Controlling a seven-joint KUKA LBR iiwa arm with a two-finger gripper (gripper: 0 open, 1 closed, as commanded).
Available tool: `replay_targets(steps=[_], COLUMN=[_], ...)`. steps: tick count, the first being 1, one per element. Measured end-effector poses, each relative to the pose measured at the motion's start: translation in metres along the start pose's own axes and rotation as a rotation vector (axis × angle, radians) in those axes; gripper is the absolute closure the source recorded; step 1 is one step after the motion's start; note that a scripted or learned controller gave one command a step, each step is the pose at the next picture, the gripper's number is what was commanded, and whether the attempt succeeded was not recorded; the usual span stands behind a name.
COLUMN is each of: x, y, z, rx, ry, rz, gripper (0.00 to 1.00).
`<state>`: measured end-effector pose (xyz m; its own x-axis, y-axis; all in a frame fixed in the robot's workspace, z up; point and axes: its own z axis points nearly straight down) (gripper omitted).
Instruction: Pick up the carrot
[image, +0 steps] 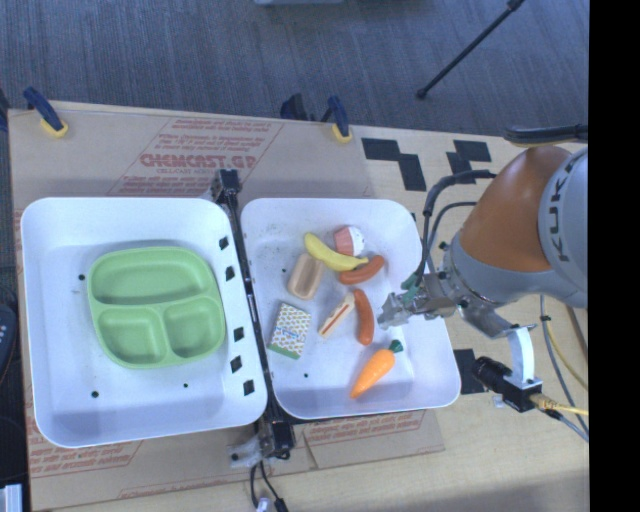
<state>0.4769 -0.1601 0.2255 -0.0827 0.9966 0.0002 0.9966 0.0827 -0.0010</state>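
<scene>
Jaw spread cannot be told at the gripper (395, 310), which is seen just above the carrot (373, 370) in the right bin (425, 385). The carrot is judged light, rigid and smooth; its thick middle is best taken. One carrot, one banana (330, 252) and two sausages (363, 314) are counted.

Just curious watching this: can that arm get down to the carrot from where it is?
Probably yes. The carrot lies alone near the right bin's front corner, with the tool just above it.
</scene>
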Motion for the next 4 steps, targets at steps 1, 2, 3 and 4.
replay_targets(steps=[1, 2, 3, 4], x=[0.0, -0.016, -0.05, -0.05], y=[0.0, -0.002, -0.005, -0.005], z=[0.0, 0.095, 0.134, 0.124], rx=[0.0, 0.003, 0.003, 0.004], ry=[0.0, 0.003, 0.003, 0.004], rz=[0.0, -0.356, -0.073, -0.078], gripper=[0.0, 0.0, 0.0, 1.0])
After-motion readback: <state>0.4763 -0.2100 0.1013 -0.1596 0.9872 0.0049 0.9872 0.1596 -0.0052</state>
